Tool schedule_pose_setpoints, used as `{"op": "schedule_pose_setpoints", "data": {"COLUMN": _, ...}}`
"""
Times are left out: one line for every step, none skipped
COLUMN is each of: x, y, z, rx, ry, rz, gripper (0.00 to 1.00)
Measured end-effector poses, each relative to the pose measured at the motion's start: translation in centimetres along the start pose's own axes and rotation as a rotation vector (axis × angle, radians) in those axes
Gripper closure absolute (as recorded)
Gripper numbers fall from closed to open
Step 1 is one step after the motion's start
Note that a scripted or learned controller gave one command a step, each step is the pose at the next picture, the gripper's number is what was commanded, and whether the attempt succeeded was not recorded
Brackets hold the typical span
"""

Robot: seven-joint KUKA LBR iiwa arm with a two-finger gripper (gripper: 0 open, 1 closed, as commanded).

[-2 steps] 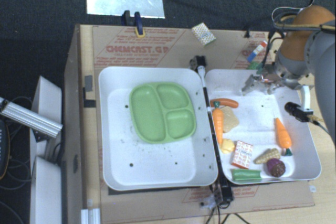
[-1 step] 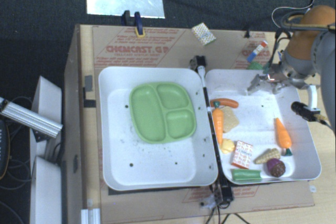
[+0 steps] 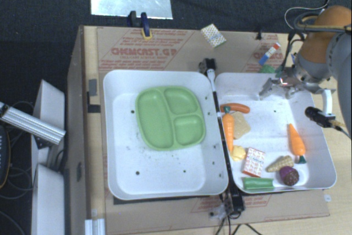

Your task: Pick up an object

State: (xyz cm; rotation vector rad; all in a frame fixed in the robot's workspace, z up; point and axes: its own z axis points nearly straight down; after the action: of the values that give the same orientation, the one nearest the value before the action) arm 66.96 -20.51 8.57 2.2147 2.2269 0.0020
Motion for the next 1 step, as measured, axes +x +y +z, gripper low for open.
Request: {"op": "schedule_pose_setpoints", "data": {"x": -0.06, "y": 0.13, "z": -1.17, "rx": -0.006, "ry": -0.004, "rz": -0.003, "gripper": 1.00}}
